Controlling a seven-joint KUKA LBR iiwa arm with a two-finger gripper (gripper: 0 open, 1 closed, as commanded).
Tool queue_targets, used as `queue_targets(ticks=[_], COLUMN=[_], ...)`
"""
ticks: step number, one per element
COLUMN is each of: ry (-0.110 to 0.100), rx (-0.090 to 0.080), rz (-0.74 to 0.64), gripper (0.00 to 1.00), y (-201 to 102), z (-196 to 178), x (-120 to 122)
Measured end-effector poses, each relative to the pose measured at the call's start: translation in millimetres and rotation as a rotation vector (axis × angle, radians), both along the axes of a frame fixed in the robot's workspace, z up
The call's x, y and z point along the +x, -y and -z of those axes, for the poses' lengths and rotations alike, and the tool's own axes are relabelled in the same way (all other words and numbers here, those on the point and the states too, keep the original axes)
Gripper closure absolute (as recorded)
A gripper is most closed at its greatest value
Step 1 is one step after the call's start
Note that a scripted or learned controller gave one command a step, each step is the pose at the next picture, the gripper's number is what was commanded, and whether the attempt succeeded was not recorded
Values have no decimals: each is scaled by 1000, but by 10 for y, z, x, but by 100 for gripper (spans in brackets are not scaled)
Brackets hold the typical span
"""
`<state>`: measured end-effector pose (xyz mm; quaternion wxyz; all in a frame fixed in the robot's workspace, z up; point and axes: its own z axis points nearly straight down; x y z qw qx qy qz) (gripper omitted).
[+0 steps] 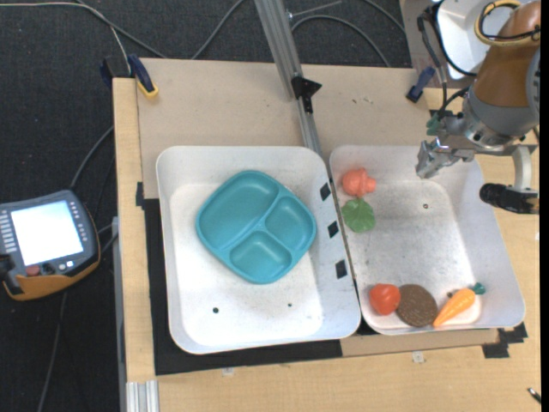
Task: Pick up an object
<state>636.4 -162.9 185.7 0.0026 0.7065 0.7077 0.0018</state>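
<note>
Across the worktop (223, 101) I see two shallow white bins side by side. Toward its left edge, the left bin (184, 316) carries a teal divided plate (256, 227). Toward its right edge, the right bin (502, 273) carries a brown patty (416, 305), a red tomato (384, 298) and a carrot (456, 305) along its near edge, plus a green vegetable (358, 216) and an orange-pink piece (357, 182) by its left wall. My claw (431, 159) hangs at that bin's far edge; its grip I cannot tell.
</note>
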Motion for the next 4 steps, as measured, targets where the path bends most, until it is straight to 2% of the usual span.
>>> queue_targets(ticks=[1, 3, 4], ry=[2, -6, -9], rx=[-1, 3, 3], rz=[0, -4, -3], gripper=[100, 100, 100], y=[9, -981, -1418], z=[-648, -720, -627], x=[-22, -5, -91])
